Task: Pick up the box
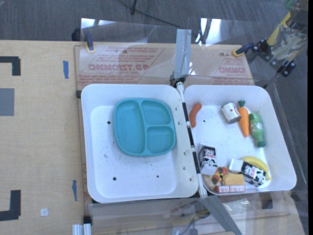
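Note:
Several small boxes lie in the right bin. A black-and-white carton stands near the bin's left wall, toward the front. A second black-and-white carton lies at the front right, against a banana. A white and brown box rests near the back, beside a carrot. A flat yellow box sits at the front edge.
The left bin holds a teal divided plate. In the right bin there are also a green bottle, an orange sausage and small toy food. A clamp and yellow gear stand beyond the back right corner.

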You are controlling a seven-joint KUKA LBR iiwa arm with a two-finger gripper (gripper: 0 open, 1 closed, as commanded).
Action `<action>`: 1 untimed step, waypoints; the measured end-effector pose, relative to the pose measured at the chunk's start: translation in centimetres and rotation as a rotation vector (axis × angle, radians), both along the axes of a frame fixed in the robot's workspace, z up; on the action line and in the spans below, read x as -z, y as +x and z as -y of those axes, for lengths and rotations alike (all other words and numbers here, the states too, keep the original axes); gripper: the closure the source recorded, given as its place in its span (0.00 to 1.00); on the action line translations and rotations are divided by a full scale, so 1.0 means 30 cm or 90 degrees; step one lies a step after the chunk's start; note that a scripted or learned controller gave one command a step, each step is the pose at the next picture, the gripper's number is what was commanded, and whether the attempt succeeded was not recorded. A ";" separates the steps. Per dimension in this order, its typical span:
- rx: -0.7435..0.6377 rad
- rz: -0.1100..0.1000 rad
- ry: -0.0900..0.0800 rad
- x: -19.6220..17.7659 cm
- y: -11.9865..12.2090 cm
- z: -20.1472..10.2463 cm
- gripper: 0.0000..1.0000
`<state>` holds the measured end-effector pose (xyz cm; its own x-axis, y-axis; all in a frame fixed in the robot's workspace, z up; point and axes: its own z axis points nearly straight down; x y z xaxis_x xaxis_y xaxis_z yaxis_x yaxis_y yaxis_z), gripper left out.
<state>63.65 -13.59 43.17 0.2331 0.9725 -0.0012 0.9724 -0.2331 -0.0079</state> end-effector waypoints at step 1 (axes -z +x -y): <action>-0.001 -0.001 -0.001 -0.023 0.008 -0.001 1.00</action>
